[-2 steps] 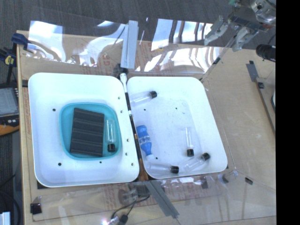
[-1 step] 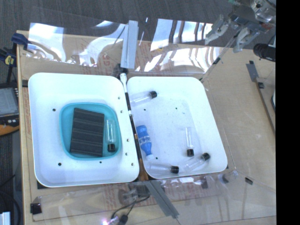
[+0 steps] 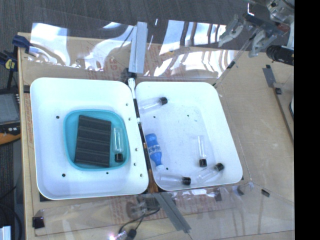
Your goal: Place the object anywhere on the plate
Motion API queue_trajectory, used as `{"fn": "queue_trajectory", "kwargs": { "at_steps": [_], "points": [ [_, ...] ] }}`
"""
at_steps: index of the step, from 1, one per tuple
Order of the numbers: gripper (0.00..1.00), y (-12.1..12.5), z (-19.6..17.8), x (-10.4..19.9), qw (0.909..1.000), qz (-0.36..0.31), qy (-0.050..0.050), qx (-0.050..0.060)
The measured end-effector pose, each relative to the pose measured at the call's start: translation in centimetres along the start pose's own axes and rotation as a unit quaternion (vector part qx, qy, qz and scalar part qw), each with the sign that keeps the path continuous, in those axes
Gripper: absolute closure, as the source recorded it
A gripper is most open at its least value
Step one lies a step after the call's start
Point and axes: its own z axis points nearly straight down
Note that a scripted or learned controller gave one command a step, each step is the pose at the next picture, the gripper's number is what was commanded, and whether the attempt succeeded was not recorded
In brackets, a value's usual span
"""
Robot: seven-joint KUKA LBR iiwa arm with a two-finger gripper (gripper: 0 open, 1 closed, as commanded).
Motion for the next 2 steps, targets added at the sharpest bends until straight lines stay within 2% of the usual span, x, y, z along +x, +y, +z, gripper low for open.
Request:
{"fn": "queue_trajectory", "kwargs": {
  "at_steps": [1, 2],
  "points": [
    [0.00, -1.1, 0.2, -0.5, 0.9988, 0.049, 0.000, 0.005],
    [0.00, -4.0, 0.1, -1.0, 0.9955, 0.095, -0.001, 0.005]
  ]
}}
